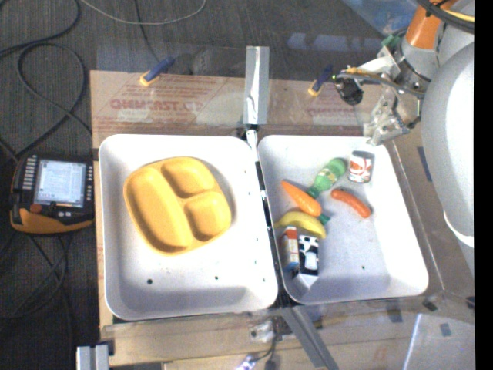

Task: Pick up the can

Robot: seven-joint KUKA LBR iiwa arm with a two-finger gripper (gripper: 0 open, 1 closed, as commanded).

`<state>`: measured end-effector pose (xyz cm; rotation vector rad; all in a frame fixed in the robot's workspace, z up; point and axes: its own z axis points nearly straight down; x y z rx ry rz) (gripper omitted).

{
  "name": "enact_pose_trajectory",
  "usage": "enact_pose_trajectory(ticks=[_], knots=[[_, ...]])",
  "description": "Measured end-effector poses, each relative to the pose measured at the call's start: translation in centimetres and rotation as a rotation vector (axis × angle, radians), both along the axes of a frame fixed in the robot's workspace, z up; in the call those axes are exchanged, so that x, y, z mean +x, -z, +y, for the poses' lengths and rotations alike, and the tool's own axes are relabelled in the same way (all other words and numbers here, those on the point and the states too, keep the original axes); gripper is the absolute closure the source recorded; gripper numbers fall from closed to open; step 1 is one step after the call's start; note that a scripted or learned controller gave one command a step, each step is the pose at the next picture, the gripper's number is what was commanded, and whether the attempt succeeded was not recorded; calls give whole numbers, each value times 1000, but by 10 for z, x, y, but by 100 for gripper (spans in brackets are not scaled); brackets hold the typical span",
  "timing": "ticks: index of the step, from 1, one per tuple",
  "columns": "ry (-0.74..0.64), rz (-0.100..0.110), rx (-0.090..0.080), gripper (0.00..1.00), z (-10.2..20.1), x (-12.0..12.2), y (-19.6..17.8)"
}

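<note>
The can (360,166) is small, red and white, and stands upright near the back right corner of the right bin (385,276). My gripper (383,129) hangs above the bin's back right rim, a little up and to the right of the can. It is apart from the can, with nothing between its fingers.
A green bottle (329,174), a carrot (301,197), a red sausage (351,203), a banana (301,223) and a black-and-white box (307,255) lie in the right bin. A yellow divided tray (180,203) fills the left bin (123,284). A handheld pendant (54,191) rests left of the bench.
</note>
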<state>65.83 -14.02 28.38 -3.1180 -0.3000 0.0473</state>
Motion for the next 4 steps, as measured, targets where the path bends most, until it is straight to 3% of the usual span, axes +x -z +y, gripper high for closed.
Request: enact_pose_trajectory(ticks=[4], knots=[[10,33,7,100,-4,2,-15]])
